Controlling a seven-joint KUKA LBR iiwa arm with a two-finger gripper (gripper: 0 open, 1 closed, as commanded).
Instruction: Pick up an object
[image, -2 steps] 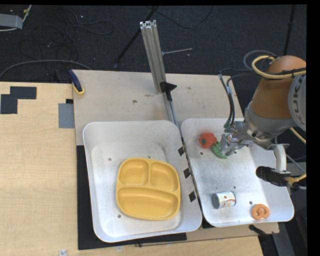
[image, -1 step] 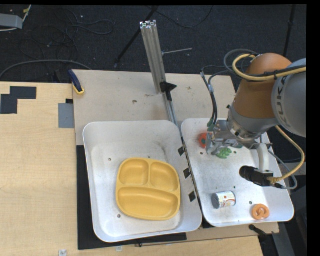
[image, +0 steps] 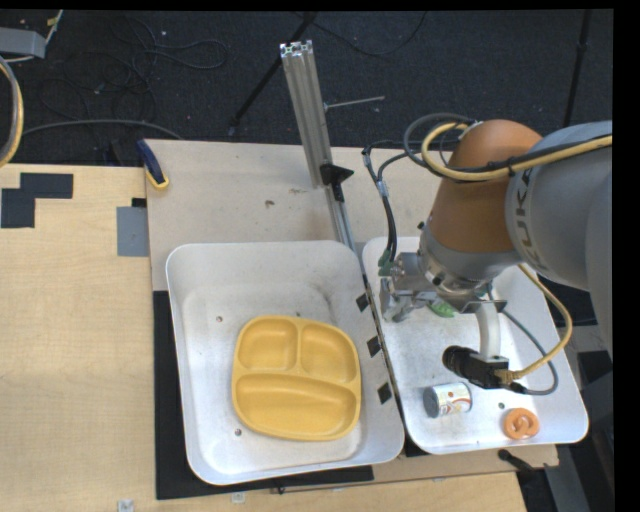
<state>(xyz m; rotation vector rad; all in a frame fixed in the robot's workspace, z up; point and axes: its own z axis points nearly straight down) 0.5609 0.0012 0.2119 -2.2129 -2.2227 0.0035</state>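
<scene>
Nearest the front of the right bin (image: 552, 395) lie an orange round piece (image: 520, 424), close to the front right corner, and just left of it a small can (image: 447, 400) on its side, with a pale label marked in red. Neither touches the other. In the left bin (image: 200, 300) a yellow divided tray (image: 296, 378) lies flat towards the front.

Further back, the gripper (image: 400, 298) points down over the rear left part of the right bin, close to the wall shared with the left bin. I cannot tell whether it is wide or narrow, and nothing can be seen held in it. A small green thing (image: 442, 310) lies just beside it on its right.

Above it the orange band (image: 485, 190) bulges over the wrist, and the grey arm (image: 565, 200) runs off to the right. Behind the bins a slanted aluminium post (image: 308, 110) rises from the desk (image: 230, 190).
</scene>
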